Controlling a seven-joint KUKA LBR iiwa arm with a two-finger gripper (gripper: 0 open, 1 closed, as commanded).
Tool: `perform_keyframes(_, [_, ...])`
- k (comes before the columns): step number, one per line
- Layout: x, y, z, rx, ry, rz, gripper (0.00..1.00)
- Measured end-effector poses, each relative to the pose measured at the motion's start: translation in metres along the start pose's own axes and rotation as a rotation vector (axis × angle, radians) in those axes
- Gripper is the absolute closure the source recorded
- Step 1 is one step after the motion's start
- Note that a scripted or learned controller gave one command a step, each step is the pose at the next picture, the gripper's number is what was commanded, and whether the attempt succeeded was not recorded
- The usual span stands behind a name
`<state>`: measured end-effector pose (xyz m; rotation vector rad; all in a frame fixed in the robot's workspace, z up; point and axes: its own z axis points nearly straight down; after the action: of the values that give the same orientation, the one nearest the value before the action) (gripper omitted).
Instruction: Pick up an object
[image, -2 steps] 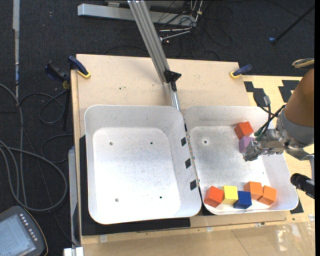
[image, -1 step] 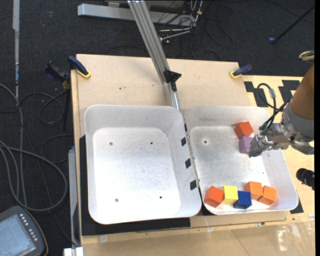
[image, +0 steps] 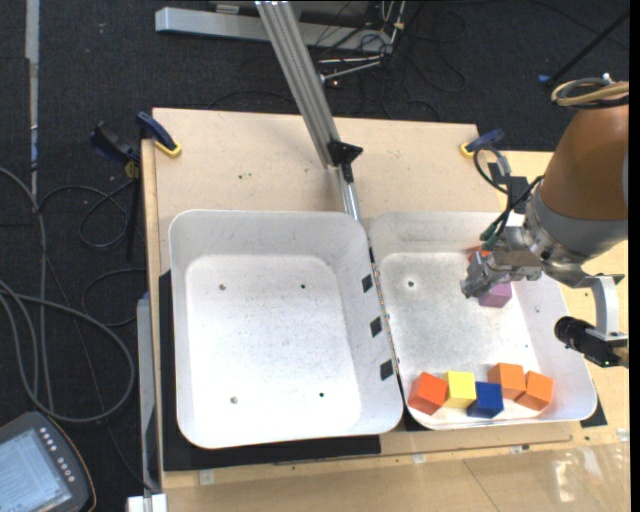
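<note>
Five small blocks sit clustered at the near edge of the right bin: an orange block at the left end, a yellow block touching it, a blue block just beside the yellow one, then two more orange blocks, one behind the blue and one at the right end. All five lie against the bin's near wall.

Purple block lies alone further back in the right bin, well apart from the cluster. The tool is directly over it, touching or nearly touching its upper left part. Most of the block is hidden by the tool; only the lower right portion shows. Cannot tell whether the tool is wide or narrow, nor whether the block is gripped.

The arm enters from the right, its orange band above the grey wrist, leaning over the far right corner of the right bin.

Left bin sits beside the right bin, the two rims touching along the middle, with black tabs along the seam. Both bins rest on a tan board that serves as the table. A grey metal pole slants down from the top to the bins' far junction. Blue-and-yellow clamps hold the table's far corners. A handheld screen unit lies on the dark floor at lower left.
</note>
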<state>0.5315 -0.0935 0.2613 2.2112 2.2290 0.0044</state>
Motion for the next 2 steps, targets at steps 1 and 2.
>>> perform_keyframes(1, [0.055,0.016,-0.002,0.001,0.001,-0.001,1.0])
perform_keyframes(2, [0.102,0.041,0.017,0.003,0.0,0.0,1.0])
